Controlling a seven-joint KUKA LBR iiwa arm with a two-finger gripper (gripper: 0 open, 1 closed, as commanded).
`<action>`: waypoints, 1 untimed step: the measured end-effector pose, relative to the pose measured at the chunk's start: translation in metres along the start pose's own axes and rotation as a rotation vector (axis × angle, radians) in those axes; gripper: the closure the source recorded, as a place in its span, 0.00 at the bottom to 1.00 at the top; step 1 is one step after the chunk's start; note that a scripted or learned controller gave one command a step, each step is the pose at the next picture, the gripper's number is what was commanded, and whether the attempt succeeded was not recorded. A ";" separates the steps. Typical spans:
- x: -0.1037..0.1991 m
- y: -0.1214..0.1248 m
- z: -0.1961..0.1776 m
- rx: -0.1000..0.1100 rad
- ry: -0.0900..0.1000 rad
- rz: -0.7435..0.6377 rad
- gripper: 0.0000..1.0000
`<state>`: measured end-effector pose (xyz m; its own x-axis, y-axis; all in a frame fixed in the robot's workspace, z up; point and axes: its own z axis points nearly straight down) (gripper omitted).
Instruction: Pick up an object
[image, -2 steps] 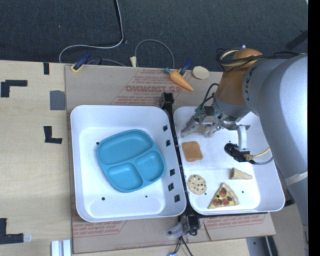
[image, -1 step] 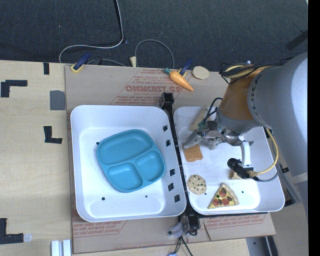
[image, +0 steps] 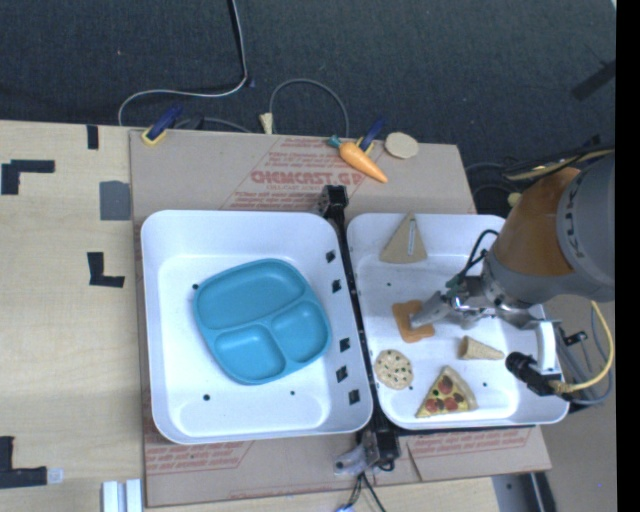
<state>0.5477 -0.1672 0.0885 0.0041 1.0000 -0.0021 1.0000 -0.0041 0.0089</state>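
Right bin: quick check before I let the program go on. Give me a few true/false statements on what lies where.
1. The blue divided plate lies in the left bin. True.
2. The pizza slice lies in the left bin. False: it lies in the right bin, near its front edge.
3. The hand is over the orange-brown food piece. True.
4. The toy carrot lies inside the right bin. False: it lies on the cardboard behind the bins.
5. The cookie sits left of the pizza slice. True.
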 end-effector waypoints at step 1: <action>0.066 0.025 0.001 0.002 -0.002 -0.008 0.00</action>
<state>0.5733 -0.1015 0.0873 -0.0043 1.0000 -0.0045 1.0000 0.0043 0.0074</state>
